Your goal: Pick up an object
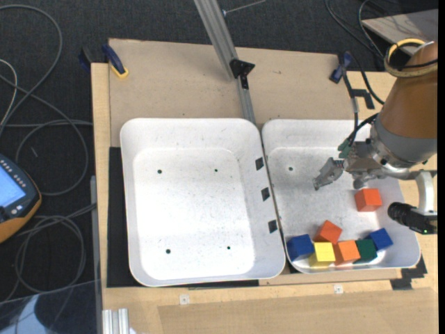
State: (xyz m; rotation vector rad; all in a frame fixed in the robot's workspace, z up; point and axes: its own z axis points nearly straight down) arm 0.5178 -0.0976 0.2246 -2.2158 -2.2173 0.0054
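An orange block [368, 199] lay alone in the right bin [299, 152], just right of the claw [332, 175] and apart from it. Along the bin's near edge clustered a second orange block [330, 230], two blue blocks [300, 245], a yellow block [324, 252], another orange one [345, 251] and a green block [366, 248]. The claw hung above the bin floor, fingers spread and grasping nothing. The left bin [139, 138] sat beside it on the worktop [174, 82].
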